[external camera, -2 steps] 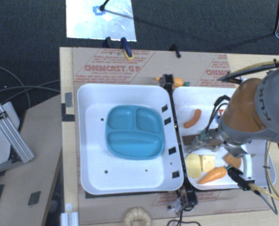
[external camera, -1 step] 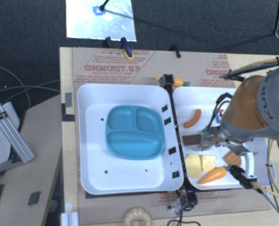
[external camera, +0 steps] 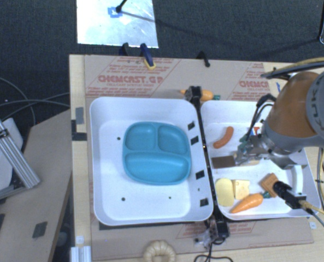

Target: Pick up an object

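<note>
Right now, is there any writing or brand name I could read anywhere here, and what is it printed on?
"CHEMCAST GP": red print on the brown board under the bins, left of centre.
The same red print repeats at the board's right, partly cut off.
Smaller red lines beneath both: too blurred to read.
Letters on the arm's orange band: not legible.

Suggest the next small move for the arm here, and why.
Probably lower straight down: the end effector hangs in the right bin above a flat brown piece, with the sausage apart to its upper left. Nothing visibly sits between its fingers yet.
</note>
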Available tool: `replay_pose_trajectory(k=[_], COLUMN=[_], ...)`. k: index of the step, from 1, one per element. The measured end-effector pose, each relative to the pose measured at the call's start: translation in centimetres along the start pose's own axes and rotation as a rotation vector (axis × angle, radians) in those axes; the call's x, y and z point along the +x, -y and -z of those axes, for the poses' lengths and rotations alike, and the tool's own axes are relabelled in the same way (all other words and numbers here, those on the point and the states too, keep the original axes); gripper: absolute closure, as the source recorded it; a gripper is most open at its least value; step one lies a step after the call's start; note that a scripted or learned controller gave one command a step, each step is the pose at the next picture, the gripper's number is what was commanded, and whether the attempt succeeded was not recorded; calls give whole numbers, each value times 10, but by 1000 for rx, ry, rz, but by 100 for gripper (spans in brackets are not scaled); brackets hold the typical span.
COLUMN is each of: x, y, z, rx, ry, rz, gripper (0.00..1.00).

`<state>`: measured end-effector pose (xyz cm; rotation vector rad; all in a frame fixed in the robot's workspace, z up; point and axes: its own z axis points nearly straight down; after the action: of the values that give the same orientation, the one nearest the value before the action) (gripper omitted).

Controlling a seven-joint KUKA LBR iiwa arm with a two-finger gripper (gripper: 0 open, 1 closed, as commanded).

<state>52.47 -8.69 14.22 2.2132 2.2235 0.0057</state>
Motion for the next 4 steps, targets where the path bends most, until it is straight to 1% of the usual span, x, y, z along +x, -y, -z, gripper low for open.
replay_pose_trajectory(k=[1,2,4], x=[4,4,78], y=[8,6,-78], z=[54,84,96], rx=[0,0,0], ry=[0,0,-2], rz=[0,0,4], gripper=[100,100,100])
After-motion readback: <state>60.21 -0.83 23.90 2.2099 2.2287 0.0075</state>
